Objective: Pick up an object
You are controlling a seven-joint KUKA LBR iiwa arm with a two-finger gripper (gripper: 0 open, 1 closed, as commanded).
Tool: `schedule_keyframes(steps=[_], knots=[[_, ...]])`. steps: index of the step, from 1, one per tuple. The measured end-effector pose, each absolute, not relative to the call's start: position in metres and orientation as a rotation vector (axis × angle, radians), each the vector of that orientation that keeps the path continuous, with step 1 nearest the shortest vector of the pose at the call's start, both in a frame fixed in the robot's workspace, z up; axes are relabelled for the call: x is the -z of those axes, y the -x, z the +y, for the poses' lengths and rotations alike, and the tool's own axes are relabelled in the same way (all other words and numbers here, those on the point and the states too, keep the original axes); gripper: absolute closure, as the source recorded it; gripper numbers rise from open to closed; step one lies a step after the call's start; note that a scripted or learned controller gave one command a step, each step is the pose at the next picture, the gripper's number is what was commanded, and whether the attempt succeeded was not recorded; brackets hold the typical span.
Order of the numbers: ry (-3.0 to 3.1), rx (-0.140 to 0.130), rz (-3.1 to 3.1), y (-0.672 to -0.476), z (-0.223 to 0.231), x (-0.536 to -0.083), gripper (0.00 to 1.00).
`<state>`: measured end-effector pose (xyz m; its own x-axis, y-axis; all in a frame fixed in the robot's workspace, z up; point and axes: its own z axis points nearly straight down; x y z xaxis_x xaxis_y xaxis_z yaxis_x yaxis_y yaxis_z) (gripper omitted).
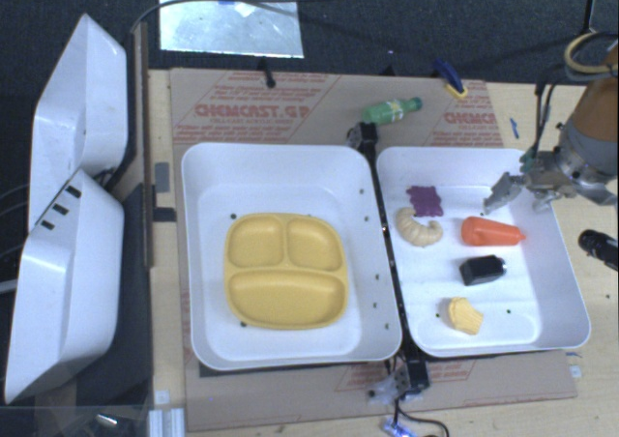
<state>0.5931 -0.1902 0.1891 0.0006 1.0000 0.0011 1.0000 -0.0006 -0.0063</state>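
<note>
The right bin (551, 324) holds several small objects: a purple piece (424, 200), a cream croissant-shaped piece (418, 229), an orange carrot-like piece (491, 231), a black block (481, 270) and a yellow chunk (464, 315). My gripper (520, 197) hangs over the bin's far right part, just above and behind the orange piece. Its fingers (498, 195) stand open with nothing between them.
A yellow divided plate (286, 269) lies in the left bin (208, 184). A green bottle (392, 111) lies on the cardboard behind the bins. Cables and a blue clip (450, 80) sit at the back right. A black part (600, 247) pokes in at the right edge.
</note>
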Motion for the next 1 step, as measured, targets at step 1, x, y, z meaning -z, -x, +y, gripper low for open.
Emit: schedule_keyframes(steps=[1], knots=[[2.222, 0.001, -2.223, -0.5949, -0.19, -0.1931, 0.0]])
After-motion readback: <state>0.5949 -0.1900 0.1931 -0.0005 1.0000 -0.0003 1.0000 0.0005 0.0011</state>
